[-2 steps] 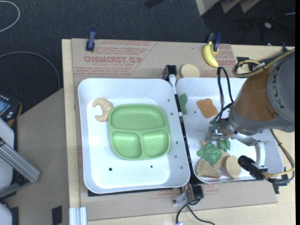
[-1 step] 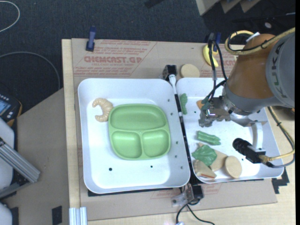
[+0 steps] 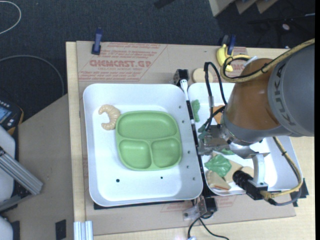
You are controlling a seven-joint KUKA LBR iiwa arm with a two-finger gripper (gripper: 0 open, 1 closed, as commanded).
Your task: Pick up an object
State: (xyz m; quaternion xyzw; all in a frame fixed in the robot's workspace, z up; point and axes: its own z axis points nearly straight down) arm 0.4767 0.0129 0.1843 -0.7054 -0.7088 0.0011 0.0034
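Bench point(image 3: 75, 149) bears two white bins: left bin point(image 3: 95, 149), right bin point(image 3: 287, 166), side by side

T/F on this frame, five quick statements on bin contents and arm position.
1. The green divided plate lies in the left bin. True.
2. A croissant sits beside the plate at its upper left. True.
3. The arm hangs over the left bin. False: it is over the right bin.
4. The plate has two compartments. False: three, one large and two smaller.
5. The green leafy item lies in the left bin. False: it is in the right bin, below the end effector.
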